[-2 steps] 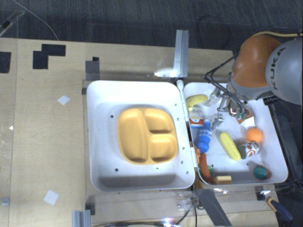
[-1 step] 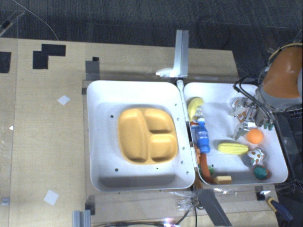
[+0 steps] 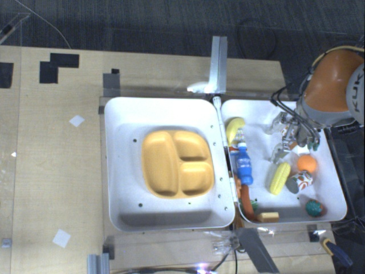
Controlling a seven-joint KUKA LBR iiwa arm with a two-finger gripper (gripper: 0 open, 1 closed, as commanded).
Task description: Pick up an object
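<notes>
My gripper (image 3: 283, 139) hangs over the upper middle of the right bin (image 3: 336, 210), its two fingers apart with nothing between them. Just below it lies a yellow corn cob (image 3: 279, 177). An orange ball (image 3: 307, 164) sits to the right of the corn, by the wrist. A banana (image 3: 234, 128) and a blue bottle (image 3: 244, 163) lie along the bin's left wall. An orange carrot (image 3: 245, 198) lies further down that wall.
A green ball (image 3: 314, 208), a small white-and-orange object (image 3: 300, 181) and a tan block (image 3: 267, 216) lie in the right bin's lower part. The left bin (image 3: 122, 153) holds a yellow compartment tray (image 3: 177, 163). A metal post (image 3: 218, 64) stands behind the bins.
</notes>
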